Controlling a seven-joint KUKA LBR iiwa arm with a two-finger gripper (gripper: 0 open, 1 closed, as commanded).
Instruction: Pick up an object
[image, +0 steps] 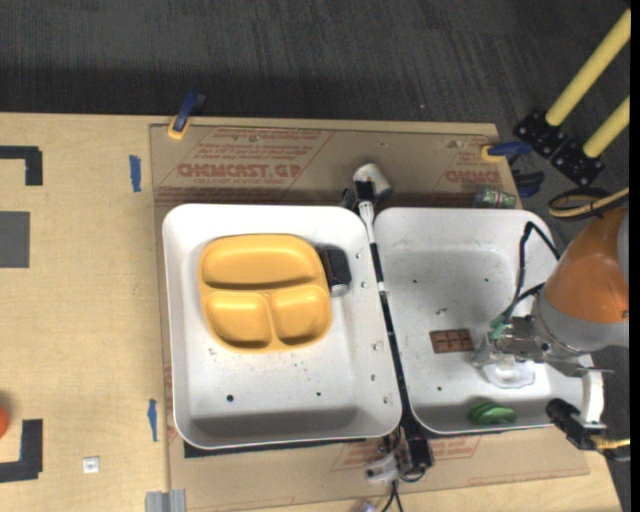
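The arm reaches into the right bin (440, 235) from the right, its orange band above the wrist. My gripper (508, 350) hangs low over the bin's front right part, directly above a small clear, whitish object (508, 376) on the floor. Just left of it lies a small brown patterned square (451, 341). A green object (491, 411) rests by the front wall. In the left bin (190, 330) a yellow divided tray (265, 290) lies toward the back, with a dark grey object (335, 268) against its right side.
A ridge (385, 330) with a cable along it separates the two bins. Cables run from the wrist up across the right bin's back right corner. Cardboard (300, 165) lies under the bins. Yellow poles (590, 70) stand at the far right.
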